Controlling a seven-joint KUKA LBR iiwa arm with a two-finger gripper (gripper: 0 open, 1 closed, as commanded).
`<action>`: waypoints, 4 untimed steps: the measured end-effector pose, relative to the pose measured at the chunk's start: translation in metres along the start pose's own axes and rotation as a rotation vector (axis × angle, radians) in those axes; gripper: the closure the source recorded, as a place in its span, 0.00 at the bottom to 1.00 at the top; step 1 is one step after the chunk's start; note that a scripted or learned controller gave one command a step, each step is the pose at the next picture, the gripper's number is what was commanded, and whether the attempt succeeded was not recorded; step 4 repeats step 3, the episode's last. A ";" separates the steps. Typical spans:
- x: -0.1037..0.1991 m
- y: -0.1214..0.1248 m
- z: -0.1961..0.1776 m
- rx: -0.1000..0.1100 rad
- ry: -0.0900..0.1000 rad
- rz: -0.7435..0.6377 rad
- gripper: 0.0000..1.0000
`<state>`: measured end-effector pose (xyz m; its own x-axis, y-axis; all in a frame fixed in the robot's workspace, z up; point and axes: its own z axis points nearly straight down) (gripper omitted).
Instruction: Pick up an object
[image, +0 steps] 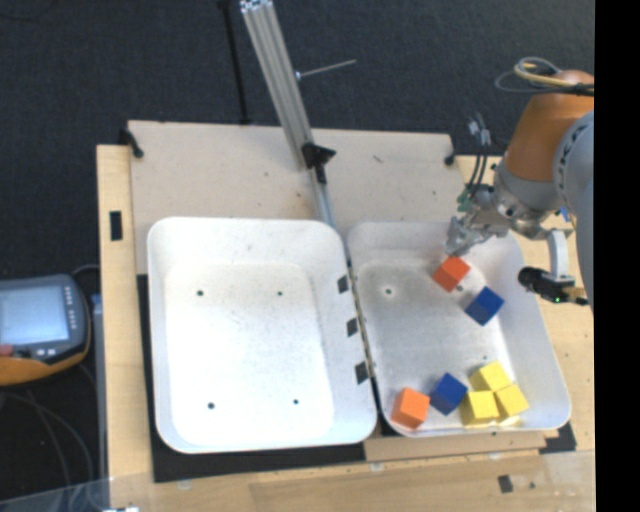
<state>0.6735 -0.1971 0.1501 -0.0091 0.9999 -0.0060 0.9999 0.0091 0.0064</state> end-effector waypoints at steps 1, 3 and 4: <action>0.000 0.000 0.001 0.002 -0.001 -0.001 0.00; -0.001 0.001 -0.011 -0.002 -0.005 -0.005 0.00; -0.001 0.001 -0.011 -0.002 -0.005 -0.005 0.00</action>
